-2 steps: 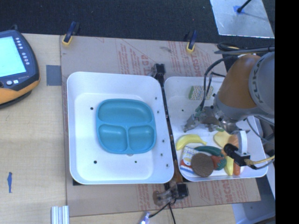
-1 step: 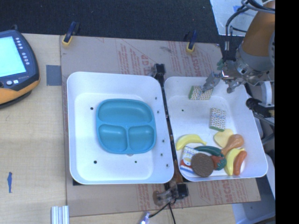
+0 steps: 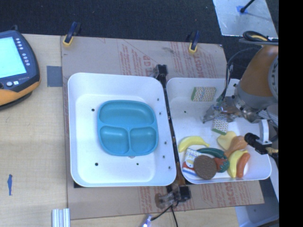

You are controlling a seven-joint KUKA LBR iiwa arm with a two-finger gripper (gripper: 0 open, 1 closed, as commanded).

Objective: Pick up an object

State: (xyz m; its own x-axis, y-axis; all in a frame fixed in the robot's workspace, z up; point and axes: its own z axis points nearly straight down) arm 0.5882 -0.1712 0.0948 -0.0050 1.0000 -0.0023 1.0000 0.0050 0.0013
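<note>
The right bin (image 3: 182,103) holds a heap of toy food along its front: a yellow banana (image 3: 191,141), a brown round cookie (image 3: 205,167), a green piece (image 3: 211,152), orange pieces (image 3: 233,143) and a hot dog (image 3: 242,164). A green checkered pad (image 3: 204,94) lies near the bin's back wall. A smaller checkered piece (image 3: 219,125) lies just in front of my gripper (image 3: 214,117). The gripper hangs low over the middle of the right bin with its metal fingers (image 3: 208,117) spread open and nothing between them.
The left bin (image 3: 80,126) holds a blue divided plate (image 3: 127,127). A tablet-like device (image 3: 14,65) sits at the bench's far left. Clamps (image 3: 193,40) pin the cardboard at the back. A black clip (image 3: 162,72) joins the bins.
</note>
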